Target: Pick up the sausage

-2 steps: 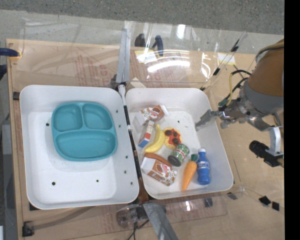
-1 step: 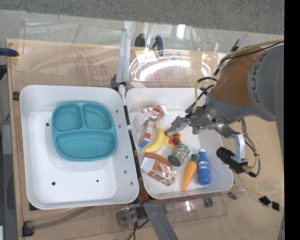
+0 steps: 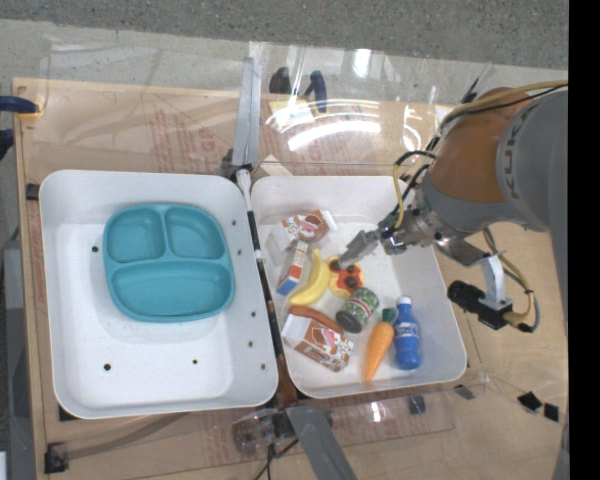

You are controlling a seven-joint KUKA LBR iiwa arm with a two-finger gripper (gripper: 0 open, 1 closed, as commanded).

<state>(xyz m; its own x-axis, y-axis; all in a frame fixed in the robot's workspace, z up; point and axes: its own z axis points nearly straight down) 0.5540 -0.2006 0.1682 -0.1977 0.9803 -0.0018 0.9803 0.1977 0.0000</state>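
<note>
The sausage (image 3: 315, 318) is a short reddish-brown link lying flat in the right bin (image 3: 435, 298), between the banana (image 3: 313, 280) and a brown-and-white carton (image 3: 320, 345). My gripper (image 3: 350, 256) hangs over the middle of that bin, tilted down and to the left, above and to the right of the sausage. Its tip is near the banana's upper end and some small red pieces (image 3: 347, 279). I see nothing held in it.
Around the sausage lie a dark green can (image 3: 357, 310), a carrot (image 3: 377, 350), a blue bottle (image 3: 406, 334), a small milk carton (image 3: 293, 265) and a snack box (image 3: 306, 227). The left bin (image 3: 70, 348) holds a teal divided plate (image 3: 168, 261).
</note>
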